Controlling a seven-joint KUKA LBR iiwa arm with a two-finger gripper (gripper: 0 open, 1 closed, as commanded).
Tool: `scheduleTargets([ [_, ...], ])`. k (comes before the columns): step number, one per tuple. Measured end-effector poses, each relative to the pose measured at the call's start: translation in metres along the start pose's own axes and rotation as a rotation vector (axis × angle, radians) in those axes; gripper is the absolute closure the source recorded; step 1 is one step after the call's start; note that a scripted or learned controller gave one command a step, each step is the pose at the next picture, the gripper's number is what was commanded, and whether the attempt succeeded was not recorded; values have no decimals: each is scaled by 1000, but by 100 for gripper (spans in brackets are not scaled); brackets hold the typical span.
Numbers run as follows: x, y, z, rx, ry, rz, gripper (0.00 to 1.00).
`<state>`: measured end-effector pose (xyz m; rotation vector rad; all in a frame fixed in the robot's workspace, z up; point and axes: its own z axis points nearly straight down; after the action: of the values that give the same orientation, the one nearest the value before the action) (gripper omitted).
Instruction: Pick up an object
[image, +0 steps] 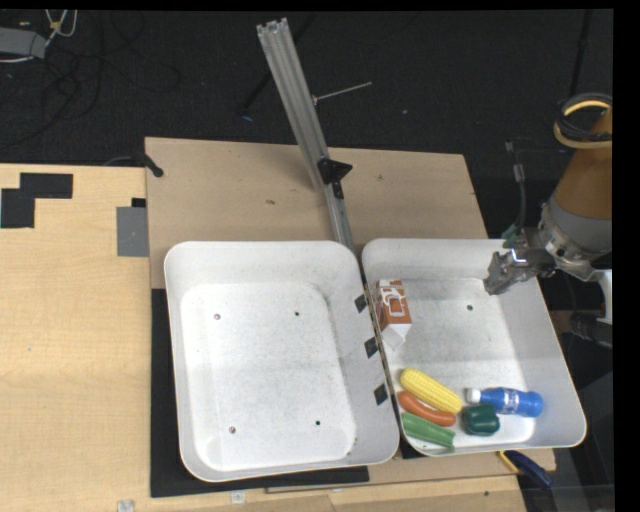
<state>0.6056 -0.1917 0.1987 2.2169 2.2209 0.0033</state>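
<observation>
The right bin (520, 330) holds a small orange and white carton (392, 303) against its left wall. Near its front edge lie a yellow corn cob (431, 390), an orange carrot-like piece (426, 407), a green pepper-like piece (428, 431), a dark green lump (481, 422) and a blue bottle with a white cap (508, 401). My gripper (503, 270) hangs over the right bin's back right corner, well away from all of these, with nothing seen in it.
The left bin (262, 350) lies beside the right one, their walls joined by black clips (368, 345). A slanted aluminium rail (305, 130) rises behind the bins. Light wooden bench surface extends to the left.
</observation>
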Motion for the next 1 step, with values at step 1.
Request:
scheduleTargets([
  [1, -1, 1, -44, 1, 0, 0, 100],
])
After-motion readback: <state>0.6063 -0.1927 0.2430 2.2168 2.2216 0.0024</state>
